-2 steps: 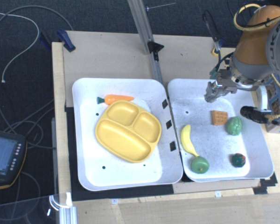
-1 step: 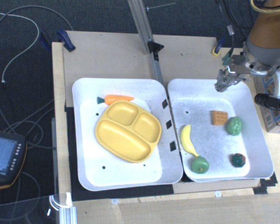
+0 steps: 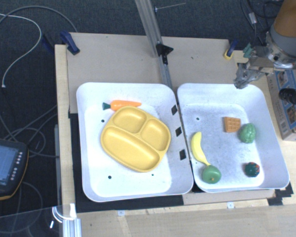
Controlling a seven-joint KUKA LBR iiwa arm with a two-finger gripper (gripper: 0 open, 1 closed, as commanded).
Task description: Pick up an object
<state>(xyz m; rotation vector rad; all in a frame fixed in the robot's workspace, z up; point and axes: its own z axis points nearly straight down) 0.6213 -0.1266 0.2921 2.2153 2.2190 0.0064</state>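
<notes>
The right bin (image 3: 207, 100) holds a yellow banana (image 3: 199, 149), a green apple (image 3: 211, 174), a tan waffle square (image 3: 232, 124), a light green round fruit (image 3: 247, 133) and a small dark red-green fruit (image 3: 251, 169). In the left bin (image 3: 89, 132) lie a yellow divided plate (image 3: 135, 138) and an orange carrot (image 3: 122, 104) behind it. My gripper (image 3: 242, 81) hangs over the right bin's far right corner, above and behind the waffle, with nothing seen between its fingers.
A grey metal post (image 3: 150, 19) slants up from the bench behind the bins. Blue clamps (image 3: 69, 42) sit at the bench's far corners. Cables and a tablet (image 3: 5, 167) lie on the floor at the left.
</notes>
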